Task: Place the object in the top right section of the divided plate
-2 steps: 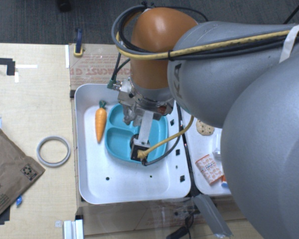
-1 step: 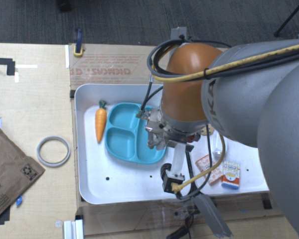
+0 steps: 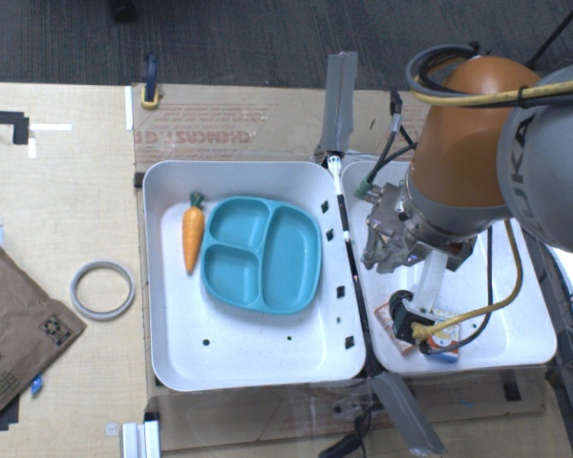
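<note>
Two bins: white, side by side.
Plate (image 3: 288, 256): blue, divided, mid left bin (image 3: 258, 351).
Carrot (image 3: 192, 239): left bin, just beside plate's left rim.
Gripper (image 3: 387, 246): above right bin (image 3: 520, 346), near its left wall; grasp state cannot be told.

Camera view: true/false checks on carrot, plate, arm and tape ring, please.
1. The carrot lies in the left bin, beside the divided plate and outside it. True.
2. The divided plate sits in the right bin. False: it is in the left bin.
3. The arm is over the right bin. True.
4. The carrot's green top points toward the view's bottom edge. False: the green top points toward the top edge and the tip toward the bottom.
5. The tape ring lies inside the left bin. False: it is on the bench, left of that bin.
</note>
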Tool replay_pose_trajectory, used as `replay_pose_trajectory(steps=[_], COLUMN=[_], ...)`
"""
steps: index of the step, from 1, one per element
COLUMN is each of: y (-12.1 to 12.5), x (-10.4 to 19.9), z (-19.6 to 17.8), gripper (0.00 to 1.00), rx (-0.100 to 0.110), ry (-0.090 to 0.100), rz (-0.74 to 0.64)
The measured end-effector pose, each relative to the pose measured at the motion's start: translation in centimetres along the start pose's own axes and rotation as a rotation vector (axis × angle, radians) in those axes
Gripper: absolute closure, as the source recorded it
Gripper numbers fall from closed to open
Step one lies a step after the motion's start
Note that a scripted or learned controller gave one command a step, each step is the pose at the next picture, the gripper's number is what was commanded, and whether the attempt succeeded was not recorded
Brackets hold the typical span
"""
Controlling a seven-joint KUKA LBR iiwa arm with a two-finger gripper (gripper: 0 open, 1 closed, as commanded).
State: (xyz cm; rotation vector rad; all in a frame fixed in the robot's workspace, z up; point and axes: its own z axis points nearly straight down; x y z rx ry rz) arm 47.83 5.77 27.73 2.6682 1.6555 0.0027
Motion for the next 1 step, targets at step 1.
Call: replay_pose_trajectory(steps=[1], y=[-2.49], x=[4.72], z=[5.33], gripper=[1.0], rx=[0.006], ry=[-0.004], rz=[-0.208])
